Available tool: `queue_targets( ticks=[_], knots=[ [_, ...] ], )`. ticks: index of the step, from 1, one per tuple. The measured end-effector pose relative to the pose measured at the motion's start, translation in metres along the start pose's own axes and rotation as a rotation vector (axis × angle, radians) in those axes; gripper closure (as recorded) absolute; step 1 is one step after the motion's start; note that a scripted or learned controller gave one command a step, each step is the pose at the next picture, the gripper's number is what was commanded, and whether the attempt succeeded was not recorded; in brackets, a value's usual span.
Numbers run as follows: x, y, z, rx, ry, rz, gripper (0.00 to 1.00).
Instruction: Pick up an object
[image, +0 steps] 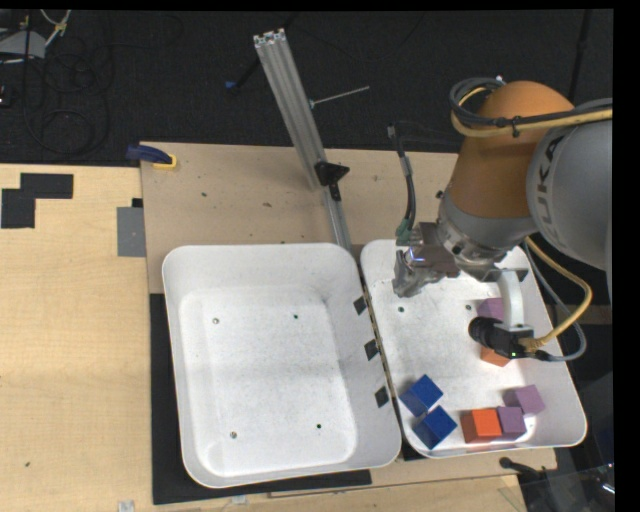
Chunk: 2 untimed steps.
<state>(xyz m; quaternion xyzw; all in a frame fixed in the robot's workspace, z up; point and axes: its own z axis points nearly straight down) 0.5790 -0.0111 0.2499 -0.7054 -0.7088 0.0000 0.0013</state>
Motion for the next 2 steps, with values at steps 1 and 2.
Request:
queue_targets(
  ticks=[1, 2],
  knots=[
    [0.057, 0.024, 0.002, 0.0, 0.0, 0.0, 1.0],
    [0.098, 0.039, 0.004, 0.0, -0.001, 0.002, 1.0]
  ],
)
